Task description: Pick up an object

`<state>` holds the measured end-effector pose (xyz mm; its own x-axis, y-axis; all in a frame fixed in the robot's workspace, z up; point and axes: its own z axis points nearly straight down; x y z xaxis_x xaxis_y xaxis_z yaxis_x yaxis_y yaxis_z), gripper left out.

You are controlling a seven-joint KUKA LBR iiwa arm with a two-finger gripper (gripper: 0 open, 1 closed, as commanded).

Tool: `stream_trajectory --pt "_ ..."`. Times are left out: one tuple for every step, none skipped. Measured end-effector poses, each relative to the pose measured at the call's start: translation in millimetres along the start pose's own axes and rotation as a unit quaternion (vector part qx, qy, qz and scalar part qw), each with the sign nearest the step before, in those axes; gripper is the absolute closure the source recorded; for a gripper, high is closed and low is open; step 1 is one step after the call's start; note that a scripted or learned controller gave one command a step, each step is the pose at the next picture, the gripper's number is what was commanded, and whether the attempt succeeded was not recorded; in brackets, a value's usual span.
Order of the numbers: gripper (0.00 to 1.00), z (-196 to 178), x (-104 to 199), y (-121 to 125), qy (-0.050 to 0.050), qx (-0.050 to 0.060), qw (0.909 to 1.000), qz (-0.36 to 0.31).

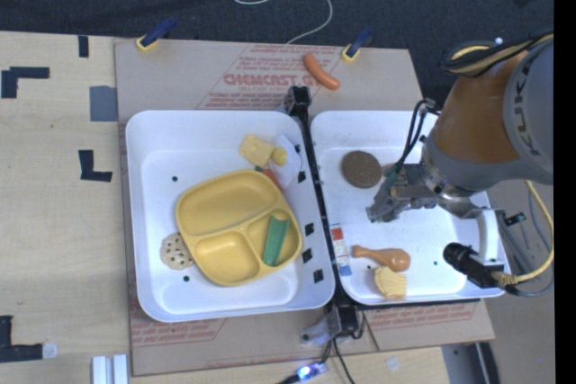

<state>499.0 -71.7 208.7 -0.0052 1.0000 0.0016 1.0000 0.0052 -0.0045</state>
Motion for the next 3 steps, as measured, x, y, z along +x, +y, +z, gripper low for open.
stream_trajectory --pt "1.0 -16 55 -1 0.0 -0.002 1.0 -0.001" --pt "1.0 -24 112 -7 0.0 -0.001 1.0 -0.002" --pt "1.0 -21 121 4 -0.001 -0.001 1.0 0.001"
